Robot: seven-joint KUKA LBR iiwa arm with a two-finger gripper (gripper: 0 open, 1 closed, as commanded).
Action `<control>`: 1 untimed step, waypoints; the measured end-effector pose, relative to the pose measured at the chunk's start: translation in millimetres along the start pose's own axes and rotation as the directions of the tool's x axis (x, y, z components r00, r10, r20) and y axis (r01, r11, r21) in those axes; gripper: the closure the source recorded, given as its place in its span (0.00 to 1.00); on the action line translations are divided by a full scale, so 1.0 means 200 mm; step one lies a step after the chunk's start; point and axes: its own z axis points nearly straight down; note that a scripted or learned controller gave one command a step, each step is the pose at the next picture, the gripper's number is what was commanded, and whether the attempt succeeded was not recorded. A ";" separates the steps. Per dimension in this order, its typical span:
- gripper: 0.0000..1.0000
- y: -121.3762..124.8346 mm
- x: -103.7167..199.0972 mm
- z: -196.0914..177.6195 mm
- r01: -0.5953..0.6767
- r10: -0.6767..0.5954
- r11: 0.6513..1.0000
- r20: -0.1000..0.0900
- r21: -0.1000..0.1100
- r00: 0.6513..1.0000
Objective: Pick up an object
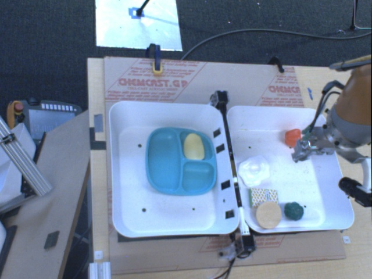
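In the right bin [325,185] lie a small orange-red object [292,136], a clear crumpled plastic piece [254,170], a round tan disc [268,214] on a patterned card, and a dark green lump [293,211]. My gripper [303,150] hangs at the bin's right side, just below and to the right of the orange-red object. Nothing shows between its fingers from this angle.
The left bin [131,208] holds a blue divided plate [174,173] with a yellow item [194,146] in its upper right compartment. A black clamp strip [228,156] runs between the bins. The arm's grey and orange body [351,109] overhangs the right rim.
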 end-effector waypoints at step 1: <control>1.00 0.00 0.00 -0.01 0.000 0.000 1.000 -0.001 0.003 1.000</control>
